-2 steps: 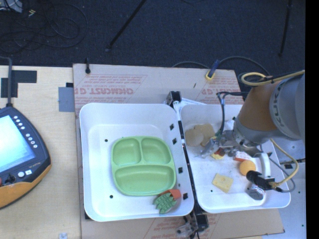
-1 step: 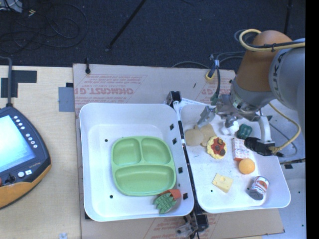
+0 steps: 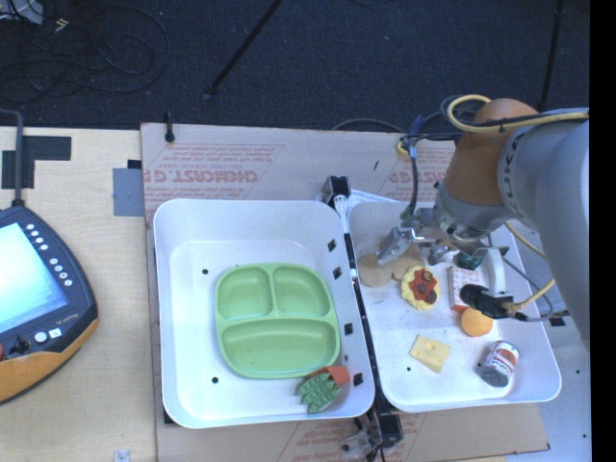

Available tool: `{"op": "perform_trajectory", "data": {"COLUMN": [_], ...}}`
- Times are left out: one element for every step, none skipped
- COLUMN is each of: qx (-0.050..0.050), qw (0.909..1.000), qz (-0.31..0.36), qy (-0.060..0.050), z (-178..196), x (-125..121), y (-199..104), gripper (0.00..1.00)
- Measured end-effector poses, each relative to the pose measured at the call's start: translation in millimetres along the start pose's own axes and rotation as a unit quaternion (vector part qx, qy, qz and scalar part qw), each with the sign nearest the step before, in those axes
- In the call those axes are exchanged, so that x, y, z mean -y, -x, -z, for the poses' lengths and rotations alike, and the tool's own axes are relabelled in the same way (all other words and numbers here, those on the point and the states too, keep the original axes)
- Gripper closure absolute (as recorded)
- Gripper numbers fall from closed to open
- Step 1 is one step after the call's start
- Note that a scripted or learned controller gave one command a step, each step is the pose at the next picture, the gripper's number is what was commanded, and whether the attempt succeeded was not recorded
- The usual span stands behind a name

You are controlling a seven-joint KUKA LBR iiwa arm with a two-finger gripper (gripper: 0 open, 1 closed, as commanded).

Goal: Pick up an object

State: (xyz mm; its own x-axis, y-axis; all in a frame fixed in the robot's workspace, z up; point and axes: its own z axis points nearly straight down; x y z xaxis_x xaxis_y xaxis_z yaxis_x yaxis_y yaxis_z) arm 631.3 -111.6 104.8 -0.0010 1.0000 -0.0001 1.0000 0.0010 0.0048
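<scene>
Two shallow white plastic bins sit side by side on the tabletop [image 3: 106, 248]. In the left bin [image 3: 183, 354] a green three-compartment plate [image 3: 276, 318] lies near the middle, with a small green-and-orange toy vegetable [image 3: 322, 388] just before it at the bin's near edge. In the right bin [image 3: 539, 378] a round pizza-like toy [image 3: 421, 287] lies below the gripper [image 3: 423, 243]; a yellow cheese wedge [image 3: 430, 352] lies nearer the front, an orange ball [image 3: 475, 322] to its right, and a small tin can [image 3: 497, 363] at the front right. A handheld control pendant [image 3: 38, 301] rests on the tabletop left of the bins.
</scene>
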Motion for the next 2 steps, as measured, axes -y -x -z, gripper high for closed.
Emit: {"op": "perform_trajectory", "data": {"qx": [-0.001, 0.000], "qw": [1.0000, 1.0000], "qz": [-0.001, 0.000], "qy": [0.005, -0.002], "z": [-9.5, -15.5], "x": [30.5, -14.6], "y": [37.7, 33.1], "gripper": [0.00, 0.00]}}
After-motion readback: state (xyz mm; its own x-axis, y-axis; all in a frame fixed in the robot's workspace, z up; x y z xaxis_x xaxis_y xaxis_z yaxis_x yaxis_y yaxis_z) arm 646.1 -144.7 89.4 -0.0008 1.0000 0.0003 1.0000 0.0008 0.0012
